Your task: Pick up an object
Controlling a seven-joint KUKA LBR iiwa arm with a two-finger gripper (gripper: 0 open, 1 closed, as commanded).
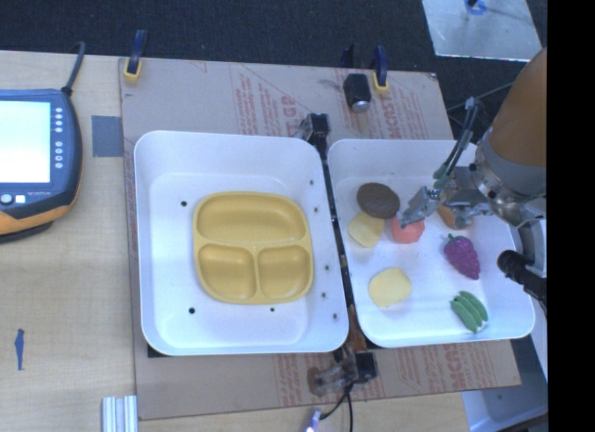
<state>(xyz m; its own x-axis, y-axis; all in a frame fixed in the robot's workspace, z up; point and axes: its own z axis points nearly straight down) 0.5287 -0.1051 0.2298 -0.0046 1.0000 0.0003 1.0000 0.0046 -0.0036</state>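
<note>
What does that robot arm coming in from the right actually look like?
The arm has an orange band above a grey wrist section. Below it sits the gripper, a cluster of grey metal parts with thin metallic fingers. A slim dark cable or rod runs alongside the wrist.

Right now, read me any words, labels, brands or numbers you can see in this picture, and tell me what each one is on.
Nothing can be quoted with confidence.
Brown cardboard sheet under the two bins: red printed lettering, too blurred to read.
Grey and orange handheld control pendant: bright white screen, and its small buttons show no readable marks.
Yellow divided plastic tray: no text.
</note>
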